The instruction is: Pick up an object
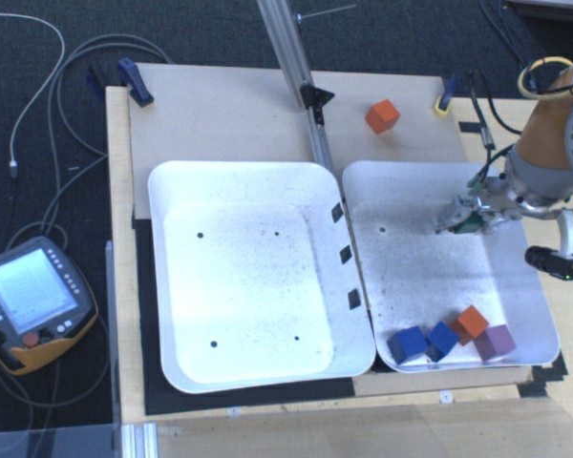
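In the right bin [401,256], along its near edge, lie two blue blocks [408,343] [443,340], an orange block [472,322] and a purple block [497,342], bunched close together. My gripper [458,219] hangs over the upper right part of that bin, well behind the blocks. It points left from the grey arm with the orange band [546,127]. A bit of green shows at its tip. I see no block between its fingers.
The left bin [239,275] sits beside the right one. A loose orange cube [383,115] rests on the bench behind the bins. A slanted metal post [286,46] rises from the bench's back middle. A teach pendant [33,299] lies at far left.
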### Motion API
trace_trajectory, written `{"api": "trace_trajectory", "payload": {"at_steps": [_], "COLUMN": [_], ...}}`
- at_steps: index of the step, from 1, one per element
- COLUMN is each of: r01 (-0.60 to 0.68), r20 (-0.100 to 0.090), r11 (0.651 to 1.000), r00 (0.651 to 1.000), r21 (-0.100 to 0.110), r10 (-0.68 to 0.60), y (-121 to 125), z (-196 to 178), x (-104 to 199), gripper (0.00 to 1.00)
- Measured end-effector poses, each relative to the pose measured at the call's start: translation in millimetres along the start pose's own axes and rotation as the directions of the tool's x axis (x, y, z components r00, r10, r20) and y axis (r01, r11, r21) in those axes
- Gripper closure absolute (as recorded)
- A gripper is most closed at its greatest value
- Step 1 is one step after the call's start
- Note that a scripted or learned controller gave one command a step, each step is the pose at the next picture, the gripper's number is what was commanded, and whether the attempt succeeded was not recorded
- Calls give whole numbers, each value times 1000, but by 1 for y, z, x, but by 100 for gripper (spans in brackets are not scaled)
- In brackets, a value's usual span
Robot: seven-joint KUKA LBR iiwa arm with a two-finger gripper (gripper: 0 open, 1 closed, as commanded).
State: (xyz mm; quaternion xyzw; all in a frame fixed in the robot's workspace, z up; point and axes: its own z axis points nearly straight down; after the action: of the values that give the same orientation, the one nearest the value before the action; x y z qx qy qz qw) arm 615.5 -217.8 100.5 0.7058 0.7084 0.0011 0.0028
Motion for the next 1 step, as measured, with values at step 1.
{"api": "trace_trajectory", "payload": {"at_steps": [1], "r01": [-1], "r20": [-1], "r11": [1000], "r00": [1000], "r21": [1], "r10": [1], "y": [24], "z": [0], "x": [10], "gripper": [0]}}
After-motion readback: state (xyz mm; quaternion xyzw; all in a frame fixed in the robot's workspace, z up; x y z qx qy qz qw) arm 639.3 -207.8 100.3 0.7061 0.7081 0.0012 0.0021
